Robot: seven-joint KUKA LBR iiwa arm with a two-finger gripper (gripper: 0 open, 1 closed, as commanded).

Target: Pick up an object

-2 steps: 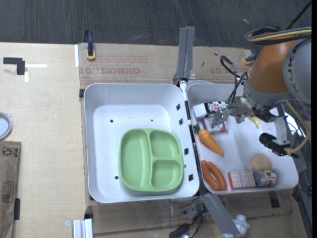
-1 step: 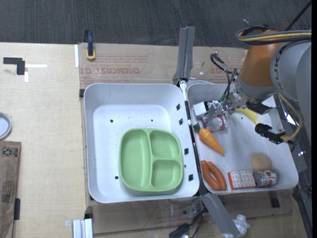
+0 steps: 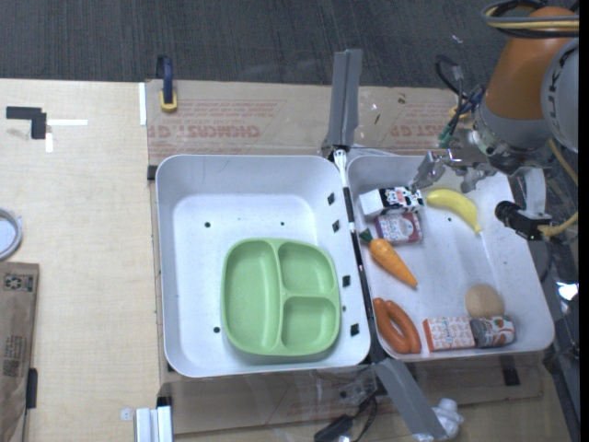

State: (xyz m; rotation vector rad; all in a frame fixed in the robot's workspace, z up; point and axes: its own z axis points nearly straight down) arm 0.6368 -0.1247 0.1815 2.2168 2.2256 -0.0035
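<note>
The right bin (image 3: 529, 265) holds several toy foods. A yellow banana (image 3: 457, 206) lies at its back, with a small black-and-white carton (image 3: 391, 199) and a dark red pouch (image 3: 401, 227) to its left. An orange carrot (image 3: 393, 260) lies by the left wall. A red-orange sausage (image 3: 397, 326), a red-and-white box (image 3: 468, 332) and a tan round piece (image 3: 483, 300) sit along the front. My gripper (image 3: 429, 169) hangs over the back of this bin, just above the carton and left of the banana. I see nothing held in it.
The left bin (image 3: 184, 247) bears a green divided plate (image 3: 281, 296). A grey post (image 3: 344, 99) rises behind the join of the two bins. The arm and its cables (image 3: 515, 109) crowd the right bin's back right corner. Cardboard (image 3: 248, 118) lies behind the bins.
</note>
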